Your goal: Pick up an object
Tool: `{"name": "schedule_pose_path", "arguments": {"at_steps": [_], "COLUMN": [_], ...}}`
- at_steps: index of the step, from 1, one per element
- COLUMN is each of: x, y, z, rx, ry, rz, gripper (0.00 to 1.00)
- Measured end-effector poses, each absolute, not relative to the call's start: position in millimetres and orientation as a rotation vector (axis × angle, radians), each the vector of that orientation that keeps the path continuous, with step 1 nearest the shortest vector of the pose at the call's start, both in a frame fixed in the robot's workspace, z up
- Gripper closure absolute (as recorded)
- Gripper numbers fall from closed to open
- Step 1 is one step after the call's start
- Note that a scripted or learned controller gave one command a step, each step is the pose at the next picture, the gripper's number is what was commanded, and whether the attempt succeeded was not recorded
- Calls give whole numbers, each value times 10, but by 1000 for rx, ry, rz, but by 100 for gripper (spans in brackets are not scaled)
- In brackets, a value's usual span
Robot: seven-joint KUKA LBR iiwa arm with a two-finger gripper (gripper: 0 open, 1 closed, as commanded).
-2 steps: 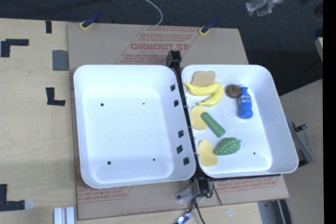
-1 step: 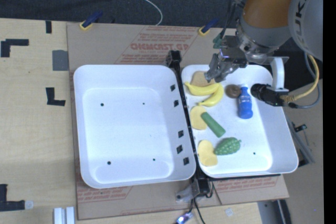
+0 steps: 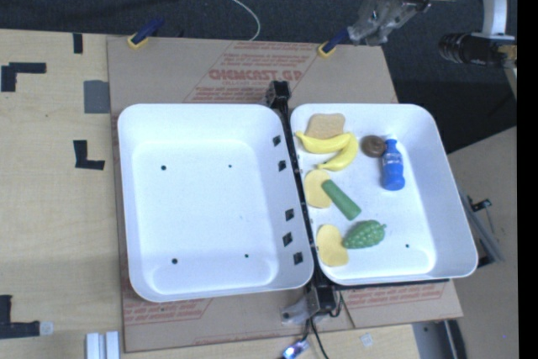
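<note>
Dark blue-grey backdrop behind, pale wooden bench below, with a cardboard sheet (image 3: 252, 71) under two shallow white bins set side by side. Left bin (image 3: 134, 206) bare of objects; right bin (image 3: 437, 181) carrying the whole lot, crowded toward its left half. High at upper right, well outside and beyond the far rim of the right bin, hangs the gripper (image 3: 370, 29), fingers pointing down and toward the near-left, nothing between them (how far apart they stand: cannot tell, being blurred and bunched in the picture). Down and to the near-left from there, then, lies every candidate. Closest to the far rim: a tan bread slice (image 3: 326, 124) touching the yellow banana (image 3: 326, 147), whose curved length runs roughly across the bin. Just right of these, a small brown round piece (image 3: 372, 146) touching a blue bottle (image 3: 392, 166), long axis running near to far, standing a little apart from the pile and so probably the cleanest target. Farther toward the near edge: a green cylinder (image 3: 341, 199) lying diagonally against a yellow piece (image 3: 316, 191), then a bumpy green fruit (image 3: 365, 234) beside another yellow piece (image 3: 330, 246). Needed next, by this reading: a long descent into the bin, with jaws turned to close across the chosen object's short width. Main risk: nudging neighbours in the packed left cluster.
</note>
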State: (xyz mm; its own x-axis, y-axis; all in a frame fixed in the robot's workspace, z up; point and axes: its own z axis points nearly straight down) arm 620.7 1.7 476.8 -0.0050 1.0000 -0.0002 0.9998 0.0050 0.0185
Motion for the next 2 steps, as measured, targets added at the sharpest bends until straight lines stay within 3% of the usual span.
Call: {"name": "schedule_pose_path", "arguments": {"at_steps": [1, 2], "x": [6594, 6277], "y": [99, 945], "z": [5386, 3079], "rx": [2213, 2224], "ry": [2219, 2238], "rz": [7, -23], "gripper": [100, 100]}}
